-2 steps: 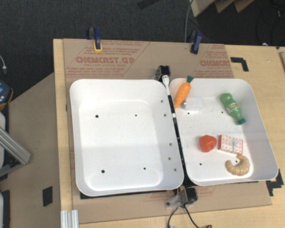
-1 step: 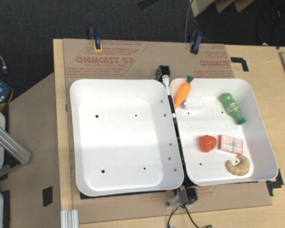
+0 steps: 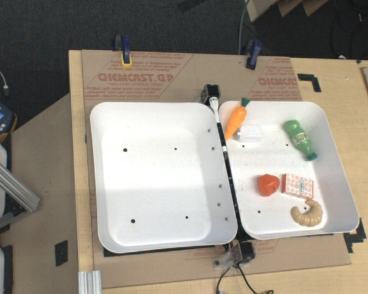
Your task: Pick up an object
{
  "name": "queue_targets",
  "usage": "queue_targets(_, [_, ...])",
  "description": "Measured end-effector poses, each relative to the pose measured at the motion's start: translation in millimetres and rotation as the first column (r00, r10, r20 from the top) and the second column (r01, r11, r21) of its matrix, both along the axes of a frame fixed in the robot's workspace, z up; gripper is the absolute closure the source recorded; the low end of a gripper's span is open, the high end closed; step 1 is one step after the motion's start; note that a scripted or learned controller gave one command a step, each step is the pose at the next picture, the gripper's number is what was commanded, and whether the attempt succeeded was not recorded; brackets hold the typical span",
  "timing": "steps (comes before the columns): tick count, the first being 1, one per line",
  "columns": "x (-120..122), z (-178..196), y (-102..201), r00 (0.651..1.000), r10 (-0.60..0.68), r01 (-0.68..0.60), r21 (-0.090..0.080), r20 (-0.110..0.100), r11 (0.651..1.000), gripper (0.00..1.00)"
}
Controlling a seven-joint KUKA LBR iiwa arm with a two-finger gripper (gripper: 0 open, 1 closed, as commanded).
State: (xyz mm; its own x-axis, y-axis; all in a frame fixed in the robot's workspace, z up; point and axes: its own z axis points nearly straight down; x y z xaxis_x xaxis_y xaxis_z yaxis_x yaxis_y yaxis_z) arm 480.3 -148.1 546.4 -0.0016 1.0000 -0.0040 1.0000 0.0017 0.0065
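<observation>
- Right bin [image 3: 337, 182] holds every candidate: carrot [image 3: 235, 120] at eleven o'clock, green bottle [image 3: 300, 139] at two.
- Red block [image 3: 268, 185], patterned box [image 3: 299, 187] and tan curl [image 3: 309, 214] crowd together around five; a pinch there could likely snag two.

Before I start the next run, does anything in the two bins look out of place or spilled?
Nothing stands out. The carrot, green bottle, red piece, small carton and tan curved piece all lie inside the right bin, none over its rim.
</observation>
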Motion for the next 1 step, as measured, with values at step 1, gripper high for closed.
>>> queue_targets(1, [0.0, -0.3, 0.0, 1.000, 0.000, 0.000, 0.000, -0.001, 1.000, 0.00])
